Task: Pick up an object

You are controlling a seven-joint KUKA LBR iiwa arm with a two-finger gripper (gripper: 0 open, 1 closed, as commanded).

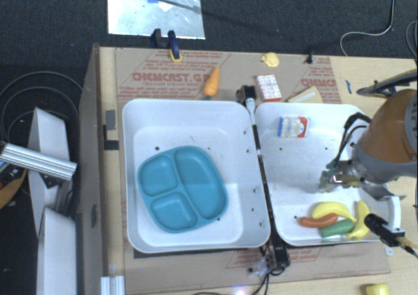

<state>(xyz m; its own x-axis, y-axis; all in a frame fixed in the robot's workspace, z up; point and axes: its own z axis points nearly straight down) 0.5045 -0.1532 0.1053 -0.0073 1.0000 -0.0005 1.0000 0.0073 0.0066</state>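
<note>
Left bin (140, 132): one blue tray (182, 188) with three compartments, lying flat near the middle.

Behind the bins on the tabletop (163, 72): one carrot (211, 82), one small carton (268, 87).

Right bin (287, 215): one small box (292, 126) near the back wall. Gripper (333, 179) low over the bin floor at mid-right, fingers apart or together: cannot tell.

Toy food cluster at front-right corner, just in front of and right of the gripper, not touching it: two bananas (332, 209), one red sausage (317, 220), one green pepper (336, 227). All four pieces bunched together, touching.
</note>
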